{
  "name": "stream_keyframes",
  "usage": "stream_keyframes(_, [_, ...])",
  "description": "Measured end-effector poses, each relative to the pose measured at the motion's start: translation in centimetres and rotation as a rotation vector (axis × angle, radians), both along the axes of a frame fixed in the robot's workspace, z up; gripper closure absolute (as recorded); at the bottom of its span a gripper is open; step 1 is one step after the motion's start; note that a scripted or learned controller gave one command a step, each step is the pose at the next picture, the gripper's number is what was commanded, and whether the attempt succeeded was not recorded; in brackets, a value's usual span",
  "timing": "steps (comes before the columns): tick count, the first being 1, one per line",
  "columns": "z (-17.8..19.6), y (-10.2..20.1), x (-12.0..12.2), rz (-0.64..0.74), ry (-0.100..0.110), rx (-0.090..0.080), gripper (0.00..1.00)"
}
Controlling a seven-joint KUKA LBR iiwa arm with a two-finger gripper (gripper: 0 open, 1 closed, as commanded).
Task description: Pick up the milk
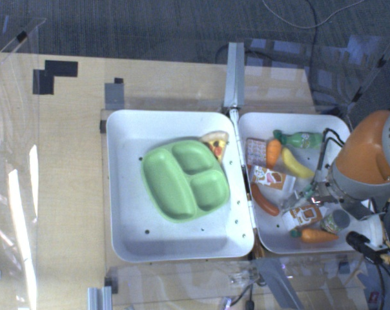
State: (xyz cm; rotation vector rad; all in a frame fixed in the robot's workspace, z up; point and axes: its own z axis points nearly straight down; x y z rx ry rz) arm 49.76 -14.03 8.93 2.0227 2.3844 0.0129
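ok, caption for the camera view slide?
Gripper low over the milk carton in the crowded right bin; green tray in left bin.

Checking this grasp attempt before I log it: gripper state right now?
Gripper: cannot be told; it sits low in the right bin over the milk carton.

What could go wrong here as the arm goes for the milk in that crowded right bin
The milk carton lies flat, crowded by the hot dog, banana and carrot, so the tool may well catch a neighbour instead. A second, similar carton lies right under the tool, so the wrong one could be picked. A flat carton may also slip from a pinch.
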Motion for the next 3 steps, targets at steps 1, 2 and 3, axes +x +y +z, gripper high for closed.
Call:
stream_keyframes(1, [0.0,-1.4,5.3,0.056,0.003,0.0,0.0])
stream_keyframes(2, [0.0,-3.0,0.2,0.271,0.005,-0.004,0.0])
stream_keyframes(3, [1.2,-2.9,0.5,0.272,-0.003,-0.005,1.0])
